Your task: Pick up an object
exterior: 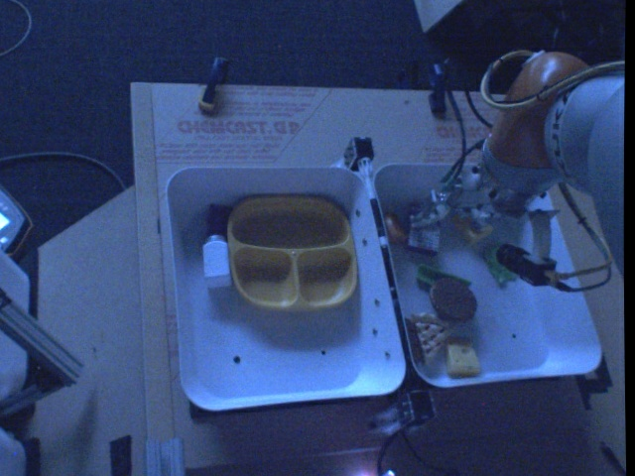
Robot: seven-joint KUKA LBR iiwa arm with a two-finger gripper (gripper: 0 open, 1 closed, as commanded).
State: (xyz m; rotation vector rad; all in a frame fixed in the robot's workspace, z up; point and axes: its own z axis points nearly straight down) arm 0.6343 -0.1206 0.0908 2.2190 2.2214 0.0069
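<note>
The gripper hangs low in the right bin's upper left part (whether it is clamped on anything, I cannot tell). Near it lie a dark round disc and a yellow block. The left bin holds a yellow 3-compartment tray.

left bin: yellow divided plate, small white bottle touching its left edge | bench: lettered board

Glossy yellow plastic tray, smooth
</note>
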